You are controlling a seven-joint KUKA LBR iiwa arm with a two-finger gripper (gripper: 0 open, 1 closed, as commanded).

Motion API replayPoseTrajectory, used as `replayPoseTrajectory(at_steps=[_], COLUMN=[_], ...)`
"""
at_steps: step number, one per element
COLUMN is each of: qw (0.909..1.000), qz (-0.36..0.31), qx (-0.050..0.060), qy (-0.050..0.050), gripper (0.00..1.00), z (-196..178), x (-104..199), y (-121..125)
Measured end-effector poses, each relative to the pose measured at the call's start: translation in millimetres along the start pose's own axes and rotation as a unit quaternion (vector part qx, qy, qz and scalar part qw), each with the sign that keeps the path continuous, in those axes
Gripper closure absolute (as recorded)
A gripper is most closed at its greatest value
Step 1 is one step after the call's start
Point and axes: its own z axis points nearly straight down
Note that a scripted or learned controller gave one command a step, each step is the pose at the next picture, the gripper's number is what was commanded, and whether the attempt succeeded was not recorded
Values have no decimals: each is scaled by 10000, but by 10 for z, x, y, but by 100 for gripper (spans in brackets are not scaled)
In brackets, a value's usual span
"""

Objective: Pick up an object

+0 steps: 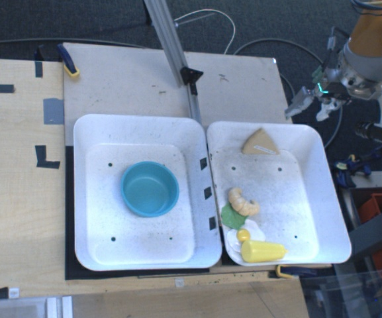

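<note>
Bins sit side by side on the bench (131,85): the left shallow white plastic bin (91,197) holds a round blue plastic bowl (150,189) near its middle, upright with its opening facing up. The right shallow white plastic bin (316,197) carries the other items. A tan wedge-shaped piece (260,142) lies near its far edge. Closer to the near left corner, a small beige curled object (243,202) rests partly on a green leaf-shaped piece (230,217). Just beside these, at the bin's near edge, a yellow plastic bottle-shaped toy (262,250) lies on its side over a flat white disc (252,235).

The grey arm with the orange band (367,32) hangs at the upper right, beyond the far right corner of the right bin. Its end effector (313,106) is outside both bins, well apart from every item, with its two fingers spread and nothing between them.
</note>
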Motion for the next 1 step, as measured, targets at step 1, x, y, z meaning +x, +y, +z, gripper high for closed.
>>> replayPoseTrajectory(at_steps=[1], qw=[10000], qz=[-1], qx=[30], qy=[10], gripper=[0], z=[650], x=[24], y=[2])
